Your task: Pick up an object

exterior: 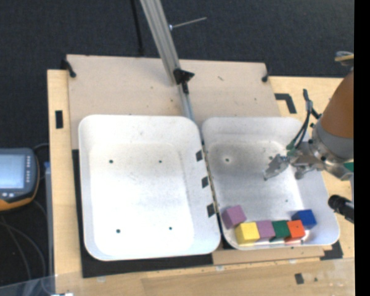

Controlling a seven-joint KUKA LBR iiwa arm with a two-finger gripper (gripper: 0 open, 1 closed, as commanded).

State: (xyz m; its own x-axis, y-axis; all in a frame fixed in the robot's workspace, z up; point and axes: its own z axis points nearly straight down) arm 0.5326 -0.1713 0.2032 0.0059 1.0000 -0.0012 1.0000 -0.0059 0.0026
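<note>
So the gripper (276, 165) hangs over the right bin (253, 134), can't tell how its fingers sit. Blocks are bunched at the near edge: purple (234, 215), yellow (247, 232), blue (304, 217).

White bins (142, 128) — blocks in purple (234, 215), yellow (247, 232), green (280, 229), orange (295, 229), blue (304, 217) — tan bench (166, 73).

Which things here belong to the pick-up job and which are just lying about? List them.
Job:
gripper, over the right bin
purple block
yellow block
second purple block
green block
orange block
blue block

Lying about:
left bin
handheld screen, left of the bench
metal rail
</note>
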